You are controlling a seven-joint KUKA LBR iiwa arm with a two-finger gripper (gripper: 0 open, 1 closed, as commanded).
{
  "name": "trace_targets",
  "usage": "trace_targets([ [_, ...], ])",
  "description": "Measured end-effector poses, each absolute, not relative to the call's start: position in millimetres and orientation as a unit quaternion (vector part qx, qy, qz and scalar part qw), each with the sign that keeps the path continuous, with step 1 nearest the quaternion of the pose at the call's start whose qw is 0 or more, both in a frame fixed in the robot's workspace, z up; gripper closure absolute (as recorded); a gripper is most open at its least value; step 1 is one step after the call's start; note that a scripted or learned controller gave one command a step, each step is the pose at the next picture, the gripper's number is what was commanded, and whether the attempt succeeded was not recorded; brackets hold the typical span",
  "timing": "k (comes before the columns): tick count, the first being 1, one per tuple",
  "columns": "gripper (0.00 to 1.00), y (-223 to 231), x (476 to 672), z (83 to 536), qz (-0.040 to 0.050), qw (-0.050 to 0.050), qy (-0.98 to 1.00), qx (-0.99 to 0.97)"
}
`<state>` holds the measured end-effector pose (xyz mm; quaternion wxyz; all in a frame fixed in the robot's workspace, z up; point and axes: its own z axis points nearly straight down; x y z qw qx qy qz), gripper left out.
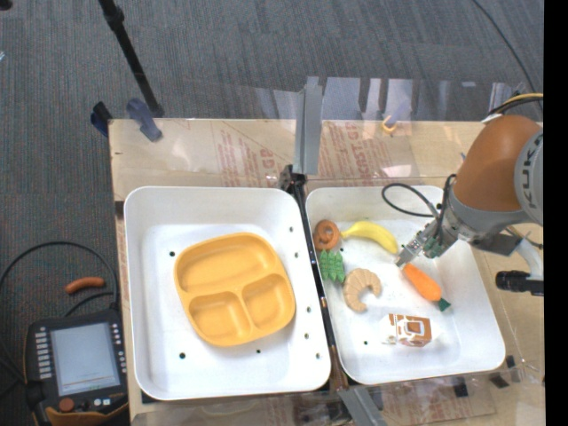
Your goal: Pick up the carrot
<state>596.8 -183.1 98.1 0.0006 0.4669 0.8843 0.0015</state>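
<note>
**Carrot not yet lifted**

On the left, the yellow divided plate (234, 287) is sitting in the left bin (142, 238), playing no part. In the right bin (479, 327), a banana (373, 234) and croissant (362, 288) are lying beside the carrot (424, 284), which is resting flat on the bin floor. The gripper (410, 256) is hovering just beside its upper end; whether it is spread or pressed together, I cannot tell. Grasping and lifting are looking undone.

Even overhead light, soft shadows, slightly grainy.
</note>
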Motion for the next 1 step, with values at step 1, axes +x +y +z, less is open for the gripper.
trace_targets([
  [1, 1.00, -135.0, 597.8, 186.0, 0.0006, 0.001, 0.878, 0.479],
])
